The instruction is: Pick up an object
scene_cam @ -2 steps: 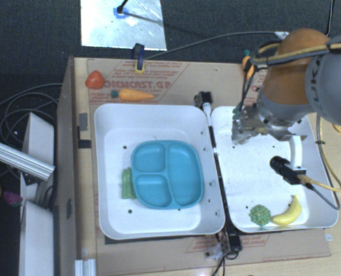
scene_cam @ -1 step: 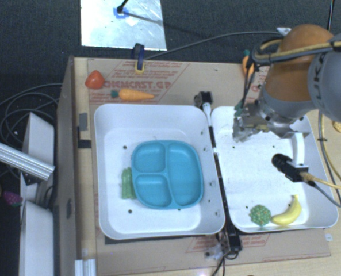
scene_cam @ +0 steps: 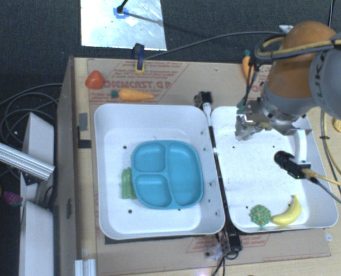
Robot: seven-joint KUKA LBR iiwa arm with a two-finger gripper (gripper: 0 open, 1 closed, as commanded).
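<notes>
Over the right bin's (scene_cam: 331,211) far-left corner hangs the gripper (scene_cam: 246,128); whether it is parted or closed, I cannot tell. Along that bin's near edge lie a banana (scene_cam: 288,212) and green broccoli (scene_cam: 260,215), just beside each other.

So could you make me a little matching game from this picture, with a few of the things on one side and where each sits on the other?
Things:
1. blue divided plastic plate
2. yellow toy banana
3. orange toy carrot
4. bumpy green toy broccoli

Places:
A. on the brown board behind the bins
B. middle of the left bin
C. right bin's near edge, left of the banana
D. near right corner of the right bin

Pairs: 1-B, 2-D, 3-A, 4-C
</notes>
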